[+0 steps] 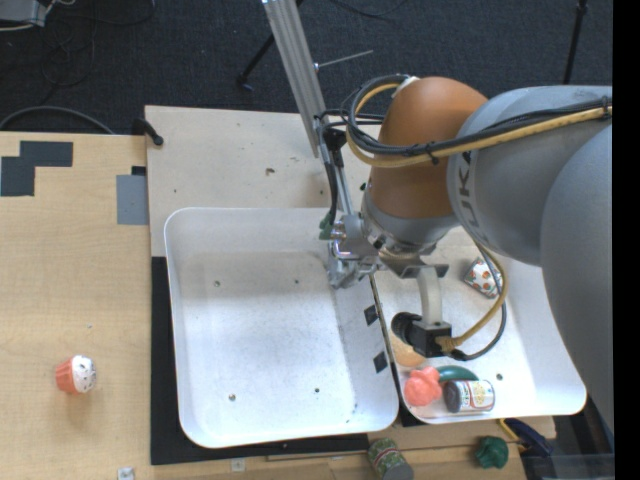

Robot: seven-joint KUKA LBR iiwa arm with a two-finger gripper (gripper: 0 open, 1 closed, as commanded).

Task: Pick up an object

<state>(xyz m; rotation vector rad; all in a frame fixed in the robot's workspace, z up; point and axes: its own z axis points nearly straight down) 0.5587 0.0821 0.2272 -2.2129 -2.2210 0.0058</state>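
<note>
Nearest, in front of the two bins: a green lump (490, 452) below the right bin's near rim and, to its left, a dark mottled item (385, 458), cut by the lower edge of the view. Far off to the left, alone on the wooden tabletop (60, 268), a small orange-and-white object (76, 375). Next, the near corner of the right bin (560, 393), with the candidate objects for picking crowded together: a pink rounded piece (422, 387) touching a small jar (470, 396) with a pale label, a dark green item (458, 372) just behind them, and a tan piece (404, 352) just behind the pink one, against the wall shared with the left bin. Alongside, the left bin (260, 348), white floor with a few dark specks. Farther back in the right bin, a red-and-white object (482, 279), well apart from the near cluster. Beyond that, the gripper (343, 258), low over the shared wall toward the far end of the left bin, apart from every object; released or clenched, impossible to tell. Above it, the grey arm (540, 188) with its orange band (430, 148), reaching in from the right. Farthest, a pale board (210, 158) behind the bins, a slanted aluminium rail (298, 58), and dark floor (150, 38).
</note>
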